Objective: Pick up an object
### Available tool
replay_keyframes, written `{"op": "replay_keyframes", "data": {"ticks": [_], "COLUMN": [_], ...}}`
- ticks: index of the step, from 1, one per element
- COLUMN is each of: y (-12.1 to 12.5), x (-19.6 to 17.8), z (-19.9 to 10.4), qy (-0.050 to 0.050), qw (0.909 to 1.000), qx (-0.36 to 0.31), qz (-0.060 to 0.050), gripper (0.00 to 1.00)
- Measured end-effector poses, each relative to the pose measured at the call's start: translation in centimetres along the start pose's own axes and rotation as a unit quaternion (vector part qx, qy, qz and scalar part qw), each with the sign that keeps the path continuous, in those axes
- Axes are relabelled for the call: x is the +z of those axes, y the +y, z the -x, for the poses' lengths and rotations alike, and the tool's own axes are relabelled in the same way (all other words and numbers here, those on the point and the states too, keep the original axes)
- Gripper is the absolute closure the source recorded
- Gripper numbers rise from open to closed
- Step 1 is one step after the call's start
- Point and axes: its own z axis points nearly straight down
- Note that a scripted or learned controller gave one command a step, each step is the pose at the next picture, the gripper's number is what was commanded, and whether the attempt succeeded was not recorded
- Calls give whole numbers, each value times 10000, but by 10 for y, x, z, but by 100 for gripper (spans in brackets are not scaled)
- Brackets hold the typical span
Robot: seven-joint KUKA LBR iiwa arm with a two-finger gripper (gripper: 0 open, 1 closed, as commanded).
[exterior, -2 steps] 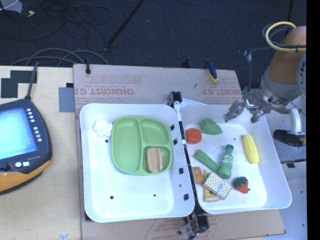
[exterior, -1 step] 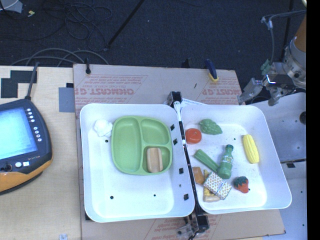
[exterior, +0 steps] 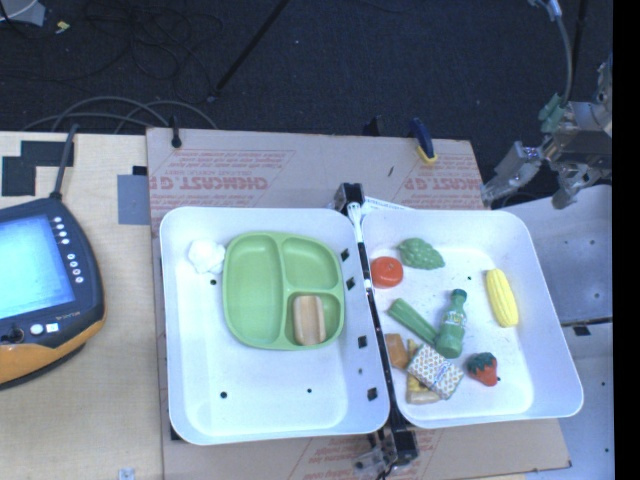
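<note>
Gripper (exterior: pixel 560 168): at the right edge of the frame, upper part, outside the bins and above the right bin's upper right corner; whether it is open or closed, I cannot tell, since the metal parts there are dark and tangled.
Right bin (exterior: pixel 545 258): white and shallow, in the right half of the frame, holding the loose toy foods.
Corn (exterior: pixel 501 297): yellow, lying near the right wall of the right bin, the item nearest the gripper yet well apart from it.
Leafy green (exterior: pixel 421 254): in the upper middle of the right bin.
Tomato (exterior: pixel 386 271): red, round, just left of the leafy green, near the divider.
Green stick (exterior: pixel 411 320): lying on a slant in the bin's middle, beside the green bottle (exterior: pixel 453 323).
Strawberry (exterior: pixel 483 367): red with a green top, in the lower right of the bin.
Patterned box (exterior: pixel 434 371): lower middle, touching orange-brown pieces (exterior: pixel 398 350) to its left.
Left bin (exterior: pixel 190 368): white, side by side with the right one.
Green plate (exterior: pixel 282 289): divided into compartments, in the left bin; a tan bread-like piece (exterior: pixel 308 319) sits in its lower right compartment.
White lump (exterior: pixel 206 256): at the plate's upper left.
Handheld screen (exterior: pixel 40 283): at the left edge of the frame, on the bench.
</note>
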Motion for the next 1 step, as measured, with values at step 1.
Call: {"op": "replay_keyframes", "data": {"ticks": [1], "y": [2], "x": [-1], "z": [1], "qy": [-18], "qw": [10000], "qx": [2], "qz": [-91], "gripper": [100]}}
